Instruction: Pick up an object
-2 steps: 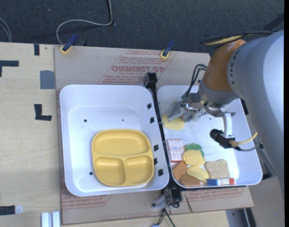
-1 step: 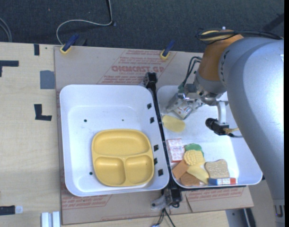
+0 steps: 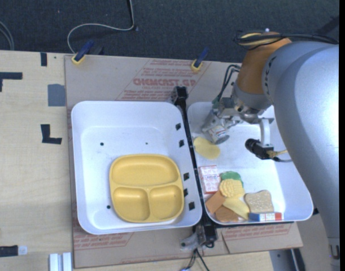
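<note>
My gripper (image 3: 213,133) hangs low in the right bin (image 3: 291,176), near its back left part, under the orange wrist band. Its tips are just above and behind a flat pale yellow round piece (image 3: 206,148) lying on the bin floor. At the bin's front lie several toy foods: a red and white packet (image 3: 209,178), a yellow corn piece (image 3: 231,188) with a green leaf, a slice of toast (image 3: 258,201), brown pieces (image 3: 220,206) and a small red, white and blue bar (image 3: 266,215). Nothing is visibly held.
The left bin (image 3: 93,123) holds a yellow divided plate (image 3: 147,187) at its front. A black divider edge (image 3: 186,145) runs between the bins. The grey arm body covers the right side. Cables lie on the dark floor behind the bench.
</note>
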Controlling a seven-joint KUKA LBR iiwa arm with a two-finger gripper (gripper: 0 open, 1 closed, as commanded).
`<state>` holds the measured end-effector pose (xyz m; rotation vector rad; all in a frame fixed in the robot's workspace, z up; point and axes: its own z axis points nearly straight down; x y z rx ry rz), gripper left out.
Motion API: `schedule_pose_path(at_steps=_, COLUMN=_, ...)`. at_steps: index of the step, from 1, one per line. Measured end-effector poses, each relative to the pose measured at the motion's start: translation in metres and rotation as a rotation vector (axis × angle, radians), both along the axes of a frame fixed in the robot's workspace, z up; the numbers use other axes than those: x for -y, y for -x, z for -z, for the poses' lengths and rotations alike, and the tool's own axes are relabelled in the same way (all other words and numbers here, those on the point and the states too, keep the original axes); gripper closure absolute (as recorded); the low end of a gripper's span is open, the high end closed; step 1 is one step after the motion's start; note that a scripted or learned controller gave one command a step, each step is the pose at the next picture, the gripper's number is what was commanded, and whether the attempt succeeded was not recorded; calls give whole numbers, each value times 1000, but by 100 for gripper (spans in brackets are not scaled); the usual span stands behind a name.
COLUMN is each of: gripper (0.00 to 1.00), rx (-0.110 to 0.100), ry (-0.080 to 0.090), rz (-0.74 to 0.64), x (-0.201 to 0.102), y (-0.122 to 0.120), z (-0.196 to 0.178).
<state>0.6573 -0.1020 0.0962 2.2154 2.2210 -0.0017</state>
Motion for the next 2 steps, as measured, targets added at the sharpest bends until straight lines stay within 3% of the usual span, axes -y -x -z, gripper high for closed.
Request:
schedule_pose_path(at_steps=1, gripper=100, rx=4, ry=-8, rz=-6, x=-78, y=31, z=-94)
schedule_pose_path(at_steps=2, gripper=100, rx=-5, ry=-5, rz=-3, x=-127, y=64, z=-92)
